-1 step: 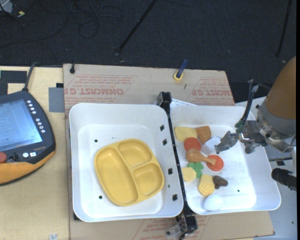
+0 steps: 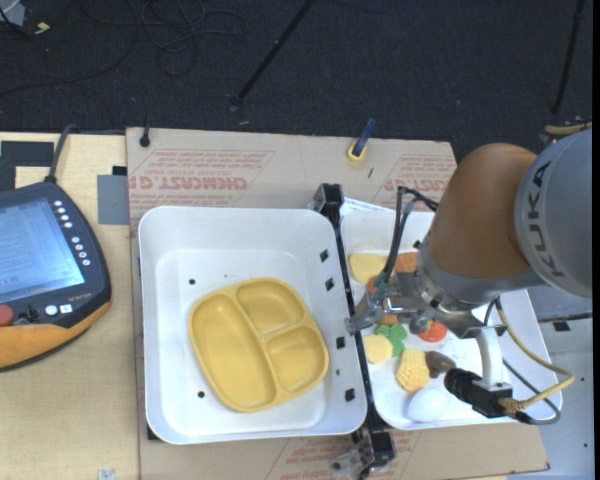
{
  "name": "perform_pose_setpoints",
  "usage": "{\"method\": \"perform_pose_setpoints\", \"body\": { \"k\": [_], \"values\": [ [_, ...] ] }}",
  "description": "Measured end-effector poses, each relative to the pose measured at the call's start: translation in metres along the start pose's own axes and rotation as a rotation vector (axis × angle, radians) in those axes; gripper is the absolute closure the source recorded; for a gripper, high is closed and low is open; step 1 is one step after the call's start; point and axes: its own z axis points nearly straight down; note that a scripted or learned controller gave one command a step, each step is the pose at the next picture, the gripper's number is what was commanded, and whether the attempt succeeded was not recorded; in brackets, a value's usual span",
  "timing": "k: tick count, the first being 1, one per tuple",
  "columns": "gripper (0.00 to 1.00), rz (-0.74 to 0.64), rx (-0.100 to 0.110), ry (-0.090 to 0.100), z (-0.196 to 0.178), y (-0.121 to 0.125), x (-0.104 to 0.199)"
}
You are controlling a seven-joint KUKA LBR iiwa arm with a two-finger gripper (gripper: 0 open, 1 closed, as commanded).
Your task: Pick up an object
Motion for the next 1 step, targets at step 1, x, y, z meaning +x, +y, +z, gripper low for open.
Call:
{"method": "perform_pose_setpoints", "body": {
  "k": [1],
  "values": [
    [1.00,0.014,-0.003,-0.004,-0.0122,0.0010,-0.0078]
  ]
}}
